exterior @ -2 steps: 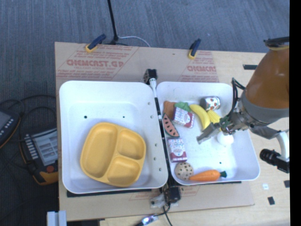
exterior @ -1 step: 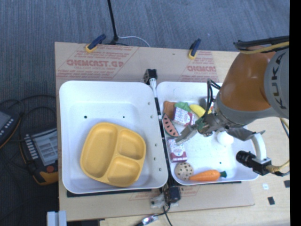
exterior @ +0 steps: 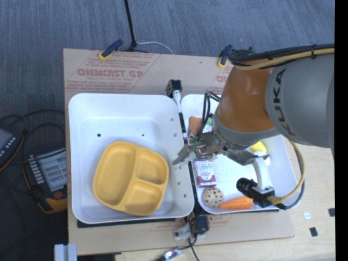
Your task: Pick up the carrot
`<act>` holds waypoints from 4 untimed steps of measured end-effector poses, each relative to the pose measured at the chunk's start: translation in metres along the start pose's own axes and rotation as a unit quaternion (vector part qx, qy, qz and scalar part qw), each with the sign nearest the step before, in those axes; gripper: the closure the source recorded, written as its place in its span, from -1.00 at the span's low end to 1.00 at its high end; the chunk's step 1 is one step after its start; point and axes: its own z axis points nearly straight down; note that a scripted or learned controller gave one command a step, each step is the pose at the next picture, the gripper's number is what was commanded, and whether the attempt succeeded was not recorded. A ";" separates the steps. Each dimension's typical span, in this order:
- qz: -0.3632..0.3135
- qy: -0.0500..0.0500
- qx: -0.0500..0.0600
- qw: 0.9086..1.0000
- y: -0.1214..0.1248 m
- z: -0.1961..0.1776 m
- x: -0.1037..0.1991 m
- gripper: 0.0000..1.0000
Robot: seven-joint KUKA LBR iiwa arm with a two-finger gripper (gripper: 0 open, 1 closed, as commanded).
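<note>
- Gripper (exterior: pixel 187 152): hangs below the grey arm (exterior: pixel 283 102) with its orange band, over the wall where the two bins meet, about halfway along it; the slant of the view and the bulk of the wrist make it impossible to tell whether it is spread or pressed together, or whether it touches anything
- Carrot (exterior: pixel 236 203), one: lies flat in the right bin (exterior: pixel 283 165) against the rim nearest the camera, narrow end towards the left of the view; it is apart from the gripper, with a packet between the two
- Ball (exterior: pixel 213 197), one: pale with dark dots, in the same bin, just beside the carrot's narrow end
- Packet (exterior: pixel 205 173), one: small, red and white, flat on the bin floor between the gripper and the ball
- Orange item (exterior: pixel 194 125), one: in the far part of the right bin beside the dividing wall, partly covered by the arm; its kind cannot be told
- Yellow item (exterior: pixel 260 147), one: a small part shows at the edge of the wrist, the rest hidden
- Left bin (exterior: pixel 119 118), one: holds a single yellow plate (exterior: pixel 130 177) with three compartments, set towards the near left corner
- Bins, two in all: side by side on a brown board (exterior: pixel 109 72), which carries two blue-and-yellow clamps (exterior: pixel 110 49) along its far edge
</note>
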 end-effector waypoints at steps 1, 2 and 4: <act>0.078 -0.002 0.002 0.997 0.088 0.051 0.028 -1.00; 0.076 -0.005 -0.001 0.997 0.133 0.048 -0.071 -1.00; 0.216 -0.003 -0.004 0.976 0.180 -0.030 -0.050 -1.00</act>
